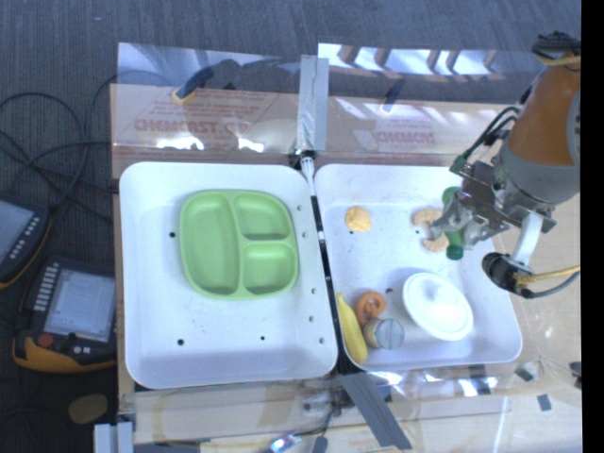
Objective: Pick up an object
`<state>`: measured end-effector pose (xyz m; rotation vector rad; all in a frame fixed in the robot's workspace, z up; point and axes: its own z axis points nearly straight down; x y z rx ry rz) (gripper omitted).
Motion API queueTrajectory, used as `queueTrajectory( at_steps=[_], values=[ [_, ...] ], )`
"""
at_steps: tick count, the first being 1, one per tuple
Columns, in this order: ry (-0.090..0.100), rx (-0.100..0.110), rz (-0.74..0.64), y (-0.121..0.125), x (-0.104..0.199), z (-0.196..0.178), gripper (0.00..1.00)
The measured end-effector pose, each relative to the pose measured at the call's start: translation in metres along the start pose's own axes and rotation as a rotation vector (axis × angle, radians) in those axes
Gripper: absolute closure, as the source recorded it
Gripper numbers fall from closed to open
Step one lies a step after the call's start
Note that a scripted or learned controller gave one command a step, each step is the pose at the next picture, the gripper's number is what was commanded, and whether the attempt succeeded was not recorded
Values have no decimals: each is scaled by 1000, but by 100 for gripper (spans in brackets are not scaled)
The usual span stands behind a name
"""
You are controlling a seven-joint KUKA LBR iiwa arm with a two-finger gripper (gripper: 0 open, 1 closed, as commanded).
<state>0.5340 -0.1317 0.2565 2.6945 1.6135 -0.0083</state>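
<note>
the hand (453, 223) sits low at the right of the frame, over a tan lump (427, 218) and something green (455, 249); whether it's spread or pinching, i cannot tell. one yellowish lump (358, 219), one white lid (437, 306), one banana (351, 328) nearby. left bin (151, 347): one green divided plate (238, 242).

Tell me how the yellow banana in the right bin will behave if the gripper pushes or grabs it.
The banana lies curved against the right bin's left wall, so a push would probably slide it along that wall. Its smooth, toy-like skin may slip between the fingers. It looks stiff, probably light.
</note>
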Motion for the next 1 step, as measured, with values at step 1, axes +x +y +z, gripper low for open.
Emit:
queueTrajectory(
  at_steps=[1],
  values=[
    [0,-1,9,-16,49,-83,100]
  ],
)
